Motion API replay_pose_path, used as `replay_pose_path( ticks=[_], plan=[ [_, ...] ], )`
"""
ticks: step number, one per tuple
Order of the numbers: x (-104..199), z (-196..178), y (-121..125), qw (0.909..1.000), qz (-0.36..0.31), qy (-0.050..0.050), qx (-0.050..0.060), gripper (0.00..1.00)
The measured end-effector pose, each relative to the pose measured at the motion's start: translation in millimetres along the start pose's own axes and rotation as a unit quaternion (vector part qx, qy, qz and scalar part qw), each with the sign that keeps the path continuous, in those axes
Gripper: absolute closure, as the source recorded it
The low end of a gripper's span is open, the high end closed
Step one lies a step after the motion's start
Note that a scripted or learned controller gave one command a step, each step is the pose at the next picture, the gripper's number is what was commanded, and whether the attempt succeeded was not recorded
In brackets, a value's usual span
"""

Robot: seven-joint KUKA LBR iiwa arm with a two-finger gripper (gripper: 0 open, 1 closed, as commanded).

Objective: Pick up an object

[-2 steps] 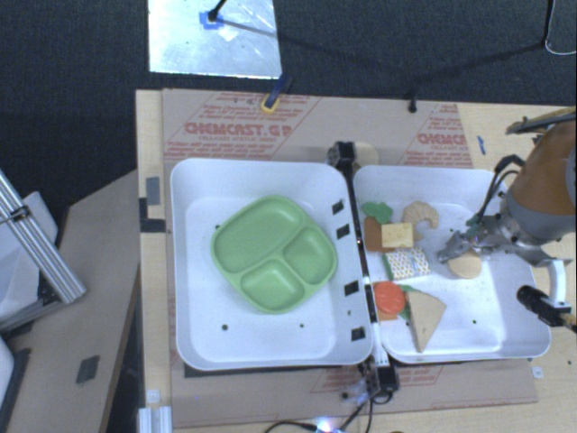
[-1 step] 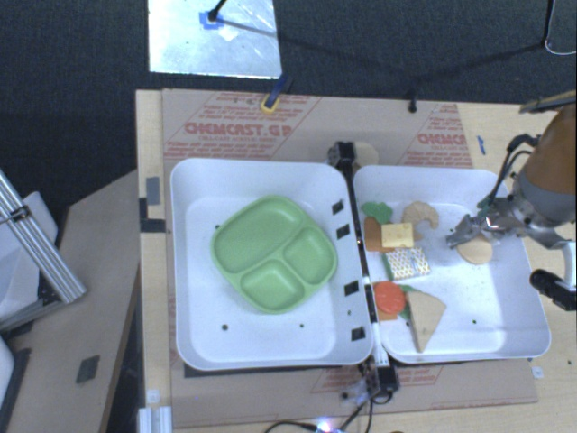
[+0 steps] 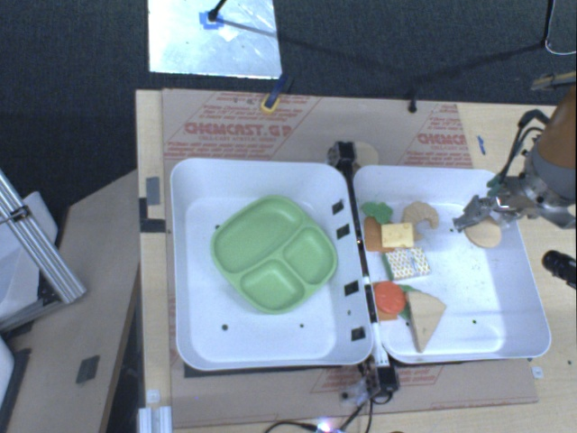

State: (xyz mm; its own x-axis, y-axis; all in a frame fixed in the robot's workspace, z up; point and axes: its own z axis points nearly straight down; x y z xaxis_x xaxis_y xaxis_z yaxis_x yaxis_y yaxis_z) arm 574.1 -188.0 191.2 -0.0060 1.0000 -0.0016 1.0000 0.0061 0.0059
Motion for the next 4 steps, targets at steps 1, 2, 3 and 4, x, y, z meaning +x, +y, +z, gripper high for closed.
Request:
replay_pose_path(
  ticks=[1,2,3,4],
  plan=[
    [0,-34,1,1.0,0.0,0.0,0.001,1.0],
    [36,-42,30,1.0,-0.001,0.001,0.0,1.0],
    [87,-34,67,1.0,-0.002,0.001,0.0,1.0],
    [111,-42,71,1.0,-0.001,0.001,0.001,1.0]
  ],
)
